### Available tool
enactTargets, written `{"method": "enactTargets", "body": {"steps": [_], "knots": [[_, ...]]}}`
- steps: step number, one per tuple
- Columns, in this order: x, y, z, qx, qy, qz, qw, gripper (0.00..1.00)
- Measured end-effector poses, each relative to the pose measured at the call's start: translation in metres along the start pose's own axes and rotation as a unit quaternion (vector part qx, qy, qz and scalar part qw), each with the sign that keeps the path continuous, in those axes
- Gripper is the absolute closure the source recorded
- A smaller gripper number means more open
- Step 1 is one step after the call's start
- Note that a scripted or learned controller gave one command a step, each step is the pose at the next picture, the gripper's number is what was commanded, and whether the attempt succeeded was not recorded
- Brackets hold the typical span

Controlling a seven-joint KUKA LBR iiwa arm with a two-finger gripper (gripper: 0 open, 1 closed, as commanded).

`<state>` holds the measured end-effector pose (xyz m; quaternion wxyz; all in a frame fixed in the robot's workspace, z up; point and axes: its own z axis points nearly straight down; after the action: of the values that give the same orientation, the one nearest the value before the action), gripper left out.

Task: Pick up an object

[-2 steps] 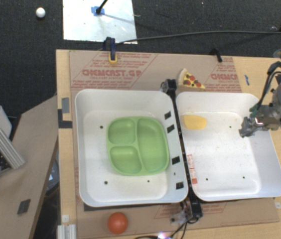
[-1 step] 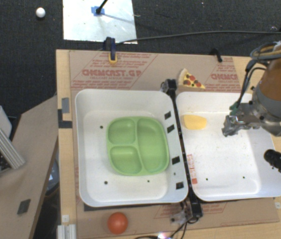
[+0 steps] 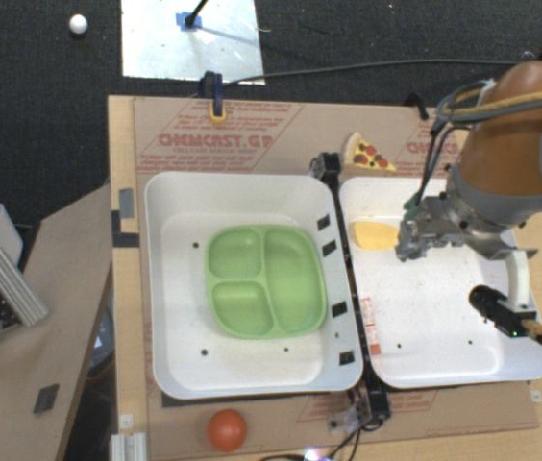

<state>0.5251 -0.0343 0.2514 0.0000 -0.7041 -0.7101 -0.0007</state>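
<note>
Two white bins side by side on a printed cardboard sheet [image 3: 252, 137], long rims touching along a dark strip.

Left bin [image 3: 175, 353]: green divided plate [image 3: 264, 281] lying flat, slightly toward 3 o'clock of centre. Bare floor all round it, widest at 9 o'clock and 6 o'clock.

Right bin [image 3: 425, 339]: pale yellow flat piece [image 3: 375, 234] at 10 o'clock on the floor, close to the shared rim and near the far wall. Lying flat, not lifted.

Gripper [image 3: 411, 243] just beside the yellow piece, at its 3 o'clock, low over the bin floor. Contact with the piece unclear. Claw state: cannot tell, tip dark and blurred.

Grey and orange arm body hanging over the right bin's 1 to 2 o'clock corner. Open white floor from bin centre toward 6 o'clock and 7 o'clock.

Outside the bins: pizza slice toy [image 3: 368, 154] on the cardboard, just past the right bin's far rim at 11 o'clock. Orange ball [image 3: 227, 430] beyond the left bin's near rim at 6 o'clock. Blue clamp [image 3: 213, 92] at the cardboard's far edge, 12 o'clock of the left bin. Small white ball [image 3: 79, 24] on dark ground, well apart at 10 o'clock.
</note>
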Motion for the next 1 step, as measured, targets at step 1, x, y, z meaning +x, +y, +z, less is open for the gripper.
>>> {"method": "enactTargets", "body": {"steps": [1], "knots": [[0.043,0.0003,0.0081,0.0,0.0,0.0,1.0,1.0]]}}
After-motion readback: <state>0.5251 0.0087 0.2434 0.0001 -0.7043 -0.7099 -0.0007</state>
